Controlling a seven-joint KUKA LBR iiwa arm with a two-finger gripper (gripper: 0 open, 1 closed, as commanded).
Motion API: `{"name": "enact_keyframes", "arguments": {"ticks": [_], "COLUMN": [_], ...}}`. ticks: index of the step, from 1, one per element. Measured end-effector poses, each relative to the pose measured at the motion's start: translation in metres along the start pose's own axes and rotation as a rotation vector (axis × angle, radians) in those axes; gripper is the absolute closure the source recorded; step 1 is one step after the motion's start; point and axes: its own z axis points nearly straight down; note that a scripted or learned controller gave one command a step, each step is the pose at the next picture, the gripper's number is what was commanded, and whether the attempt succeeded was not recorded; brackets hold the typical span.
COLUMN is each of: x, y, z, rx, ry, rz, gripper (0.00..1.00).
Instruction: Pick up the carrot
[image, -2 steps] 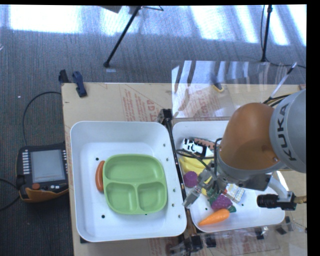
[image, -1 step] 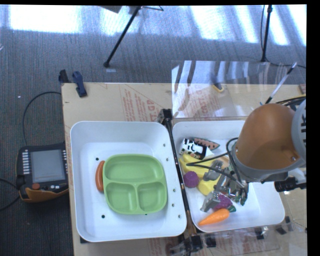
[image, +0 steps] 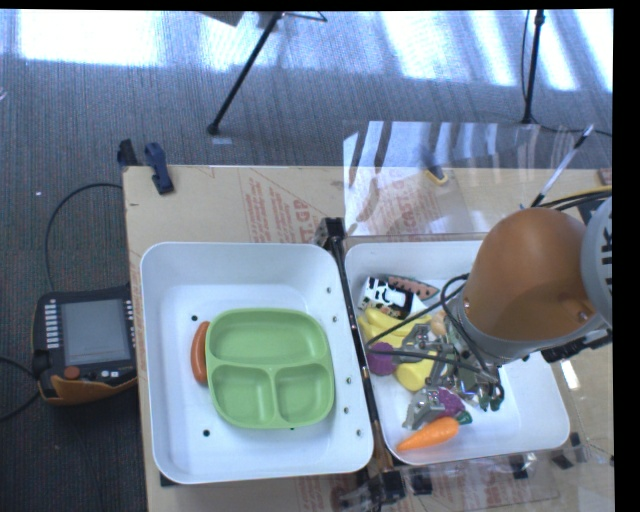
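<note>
One fixed camera looks down at a slant from above my counter (image: 250, 200), far enough to take in both white bins (image: 170, 300) and the floor beyond; my arm (image: 525, 275) enters from the counter's right.

Setting: robotics lab or test cell, not a home.
Bench (image: 250, 205): plywood board with printed red lettering, two shallow white bins (image: 165, 300) side by side on top.
Arm (image: 525, 275): industrial grey robot arm with an orange band, reaching in from the right over the right bin.
Controller: teach pendant (image: 85, 340) with a screen lying on the floor to the left, its cable looping away.
Floor: grey ribbed carpet (image: 80, 110), daylight patches at the far edge.
Stands: tripod legs (image: 245, 75) behind the bench.
Shielding: clear plastic panel (image: 450, 170) standing at the bench's far right.
Props: toy food and a green divided plate (image: 270, 365) in the bins.
</note>
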Motion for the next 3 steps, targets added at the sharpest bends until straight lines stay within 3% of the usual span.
{"name": "enact_keyframes", "arguments": {"ticks": [1, 2, 3], "x": [-0.002, -0.007, -0.003], "y": [-0.044, -0.015, -0.053], "z": [0.078, -0.001, 0.077], "rx": [0.0, -0.001, -0.001], "ry": [0.003, -0.006, 0.004], "rz": [-0.222, 0.049, -0.159], "gripper": [0.0, 0.0, 0.0]}}
